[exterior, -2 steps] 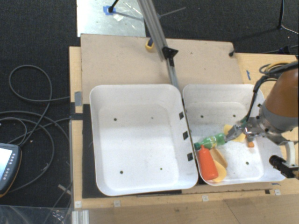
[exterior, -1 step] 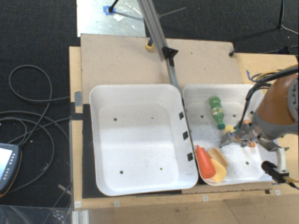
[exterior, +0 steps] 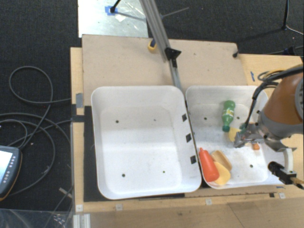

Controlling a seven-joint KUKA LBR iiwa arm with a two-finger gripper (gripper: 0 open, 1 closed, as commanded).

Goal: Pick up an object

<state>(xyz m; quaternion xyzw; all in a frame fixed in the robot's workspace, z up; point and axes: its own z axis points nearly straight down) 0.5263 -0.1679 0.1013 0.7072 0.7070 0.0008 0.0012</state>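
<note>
We can't tell claw [exterior: 240,140] state; beside bottle [exterior: 228,115], it may nudge yellow piece [exterior: 232,135] away

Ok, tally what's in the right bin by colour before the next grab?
Green: 1, bottle
Orange-red: 1, carrot-like piece
Yellow: 2, one beside the carrot-like piece, one by the gripper
Tan: 1, bread-like piece
Small orange: 1
Total: 6
</note>
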